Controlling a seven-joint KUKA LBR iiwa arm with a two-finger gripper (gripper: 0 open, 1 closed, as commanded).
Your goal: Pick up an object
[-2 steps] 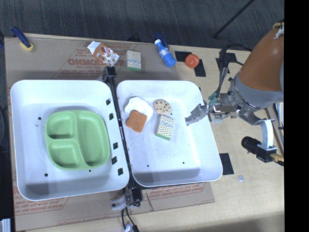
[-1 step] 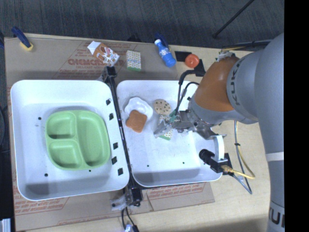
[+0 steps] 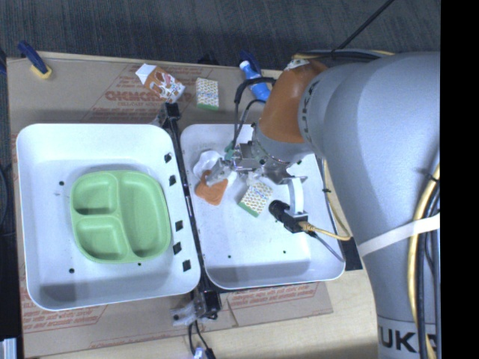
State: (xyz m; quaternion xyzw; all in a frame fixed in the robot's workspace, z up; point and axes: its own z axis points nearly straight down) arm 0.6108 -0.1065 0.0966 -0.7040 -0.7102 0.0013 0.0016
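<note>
I hang my gripper (image 3: 228, 164) low over the right bin (image 3: 258, 271), right at the orange piece (image 3: 212, 191) beside the white crumpled thing (image 3: 206, 161), because that cluster is my target. How wide I am, I cannot tell.

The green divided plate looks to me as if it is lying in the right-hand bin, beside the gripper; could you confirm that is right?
Not quite. The camera view shows the green divided plate lying in the left-hand bin, not the right-hand one, so it is apart from the gripper, which is down in the right-hand bin.
</note>
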